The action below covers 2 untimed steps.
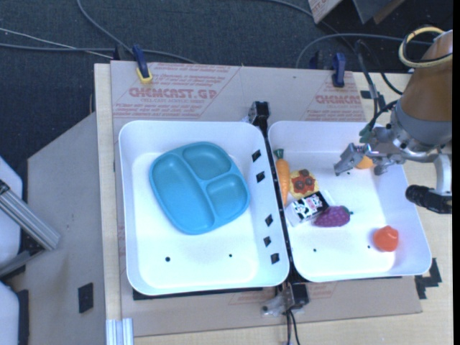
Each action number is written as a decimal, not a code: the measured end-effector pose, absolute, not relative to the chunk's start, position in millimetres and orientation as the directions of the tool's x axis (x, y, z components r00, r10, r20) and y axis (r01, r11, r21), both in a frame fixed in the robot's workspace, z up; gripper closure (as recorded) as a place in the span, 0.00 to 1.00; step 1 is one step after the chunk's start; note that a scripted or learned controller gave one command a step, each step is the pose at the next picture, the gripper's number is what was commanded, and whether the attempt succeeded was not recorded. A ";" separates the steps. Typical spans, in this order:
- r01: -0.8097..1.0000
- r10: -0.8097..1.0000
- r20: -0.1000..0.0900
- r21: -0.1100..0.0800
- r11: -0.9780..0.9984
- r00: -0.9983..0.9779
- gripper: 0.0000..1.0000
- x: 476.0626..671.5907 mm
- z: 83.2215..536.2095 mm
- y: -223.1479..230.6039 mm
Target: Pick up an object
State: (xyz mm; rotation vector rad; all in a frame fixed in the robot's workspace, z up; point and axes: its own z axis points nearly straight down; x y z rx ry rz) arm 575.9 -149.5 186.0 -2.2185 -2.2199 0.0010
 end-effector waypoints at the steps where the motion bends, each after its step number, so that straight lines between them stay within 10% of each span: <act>1: 1.000 1.000 0.002 -0.007 -0.001 0.001 0.00 575.7 140.1 -156.0; 2: 1.000 1.000 0.003 -0.008 0.000 0.000 0.00 574.6 86.1 -155.2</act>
